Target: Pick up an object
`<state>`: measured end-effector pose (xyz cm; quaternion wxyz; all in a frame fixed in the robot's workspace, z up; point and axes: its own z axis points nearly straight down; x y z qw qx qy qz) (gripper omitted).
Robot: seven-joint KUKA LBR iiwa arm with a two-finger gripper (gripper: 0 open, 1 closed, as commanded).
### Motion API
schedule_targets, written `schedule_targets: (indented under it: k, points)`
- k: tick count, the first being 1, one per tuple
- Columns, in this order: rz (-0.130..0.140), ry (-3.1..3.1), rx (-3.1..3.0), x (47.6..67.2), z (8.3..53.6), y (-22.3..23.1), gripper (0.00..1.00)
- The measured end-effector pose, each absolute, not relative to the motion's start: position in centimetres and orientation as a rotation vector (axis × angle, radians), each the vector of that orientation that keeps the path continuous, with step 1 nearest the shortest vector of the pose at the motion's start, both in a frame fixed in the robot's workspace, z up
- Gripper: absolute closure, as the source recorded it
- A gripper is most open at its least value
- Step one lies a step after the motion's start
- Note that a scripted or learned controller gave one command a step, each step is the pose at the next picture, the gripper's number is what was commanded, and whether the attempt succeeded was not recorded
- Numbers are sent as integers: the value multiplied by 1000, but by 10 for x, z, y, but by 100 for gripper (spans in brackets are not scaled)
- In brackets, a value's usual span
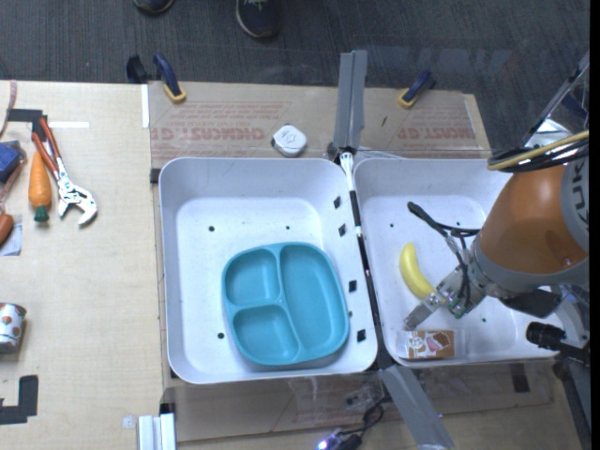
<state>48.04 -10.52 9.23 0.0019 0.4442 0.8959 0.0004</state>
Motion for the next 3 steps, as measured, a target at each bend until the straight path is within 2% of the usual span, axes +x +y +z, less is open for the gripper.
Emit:
schedule_targets:
  k: [1, 2, 3]
  points:
    - [0, 3080, 373, 489, 100, -131, 0]
    - [-11, 3084, 349, 488, 101, -223, 0]
    - [-15, 3081, -298, 494, 102, -218, 0]
